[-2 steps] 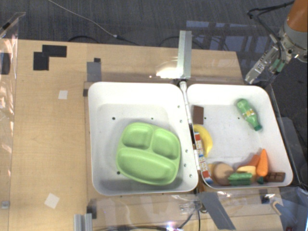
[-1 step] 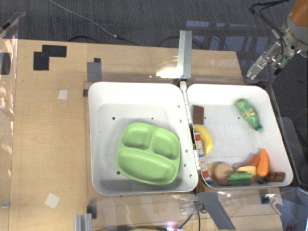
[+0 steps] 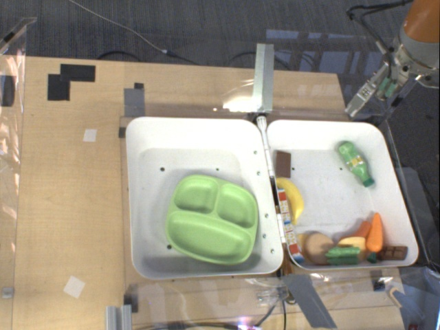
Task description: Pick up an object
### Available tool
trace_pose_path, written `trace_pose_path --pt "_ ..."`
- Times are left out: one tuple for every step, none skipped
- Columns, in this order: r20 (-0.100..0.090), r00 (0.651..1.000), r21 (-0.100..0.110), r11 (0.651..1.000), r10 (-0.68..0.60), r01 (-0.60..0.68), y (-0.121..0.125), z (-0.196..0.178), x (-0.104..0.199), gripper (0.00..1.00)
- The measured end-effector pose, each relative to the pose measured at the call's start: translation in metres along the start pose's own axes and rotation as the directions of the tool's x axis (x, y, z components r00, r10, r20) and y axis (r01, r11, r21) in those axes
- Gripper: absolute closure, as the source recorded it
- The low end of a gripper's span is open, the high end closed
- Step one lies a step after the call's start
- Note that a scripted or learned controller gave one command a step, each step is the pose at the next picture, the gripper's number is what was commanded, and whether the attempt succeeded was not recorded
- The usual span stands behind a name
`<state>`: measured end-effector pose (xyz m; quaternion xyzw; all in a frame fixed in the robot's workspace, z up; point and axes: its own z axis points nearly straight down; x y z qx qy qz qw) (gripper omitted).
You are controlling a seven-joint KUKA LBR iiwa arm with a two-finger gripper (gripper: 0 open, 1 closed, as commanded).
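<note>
The gripper [image 3: 362, 100] hangs outside the right bin's [image 3: 323, 137] far corner, carrying nothing; whether its jaws are parted or closed cannot be judged. No pick has begun. The green bottle [image 3: 355, 162] lies closest below the jaws, inside the bin. The banana [image 3: 293, 199] and carrot [image 3: 374, 233] lie farther off. The bottle label is too small to read.

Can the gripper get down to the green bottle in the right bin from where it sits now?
Probably yes. The green bottle lies alone on bare floor in the right bin, apart from the banana and the pile at the near edge. The gripper hangs just outside the bin's far corner, with nothing between them.
</note>
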<state>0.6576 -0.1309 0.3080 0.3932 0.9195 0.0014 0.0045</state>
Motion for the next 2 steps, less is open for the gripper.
trace_pose_path --pt "-0.002 0.994 0.002 0.994 0.111 -0.111 0.006 0.005 0.020 1.00" --pt "0.005 0.994 -0.004 0.994 0.105 -0.105 0.008 -0.008 0.020 1.00"
